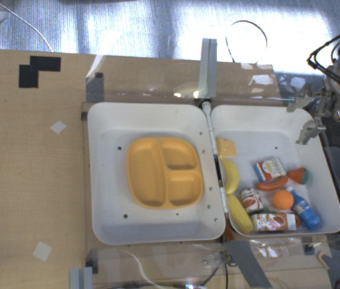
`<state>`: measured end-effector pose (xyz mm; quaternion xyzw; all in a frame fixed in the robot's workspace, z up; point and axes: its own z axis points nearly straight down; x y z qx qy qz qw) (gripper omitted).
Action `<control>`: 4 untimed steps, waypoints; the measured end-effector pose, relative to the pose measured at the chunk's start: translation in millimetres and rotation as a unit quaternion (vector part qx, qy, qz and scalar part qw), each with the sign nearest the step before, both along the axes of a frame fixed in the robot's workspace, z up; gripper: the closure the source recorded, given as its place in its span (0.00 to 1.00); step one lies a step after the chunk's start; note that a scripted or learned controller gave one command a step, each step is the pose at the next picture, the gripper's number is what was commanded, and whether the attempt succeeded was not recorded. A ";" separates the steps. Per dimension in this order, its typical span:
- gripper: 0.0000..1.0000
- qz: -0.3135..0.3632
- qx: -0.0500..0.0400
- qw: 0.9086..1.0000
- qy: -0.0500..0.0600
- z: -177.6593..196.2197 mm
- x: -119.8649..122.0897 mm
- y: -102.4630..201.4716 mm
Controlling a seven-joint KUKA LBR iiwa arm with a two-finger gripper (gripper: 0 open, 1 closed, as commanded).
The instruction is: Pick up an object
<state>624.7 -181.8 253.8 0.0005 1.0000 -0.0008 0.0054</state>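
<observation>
a gripper [310, 129] hangs over the far right corner of the right bin [260, 122], above bare white floor; whether it is open or closed cannot be told from this slanted view, and nothing shows in its grasp. the pickable things crowd the bin's near end, well apart from it: a small carton [269, 168], a sausage [272, 183] with a carrot-like piece [299, 174] beside it, an orange [283, 199], a blue bottle [307, 213], a can [251, 198], a lying pouch [272, 222] and two bananas [235, 194] along the dividing wall. the likely trouble is the clutter itself: the items touch or nearly touch, so a descent there could wedge between two, nudge the round orange away, or pinch an edge that slips free. the left bin [107, 161] carries a yellow divided tray [164, 172] on the desk [31, 161].
</observation>
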 end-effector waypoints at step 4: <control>1.00 -0.191 0.002 0.982 -0.006 -150.5 2.5 16.3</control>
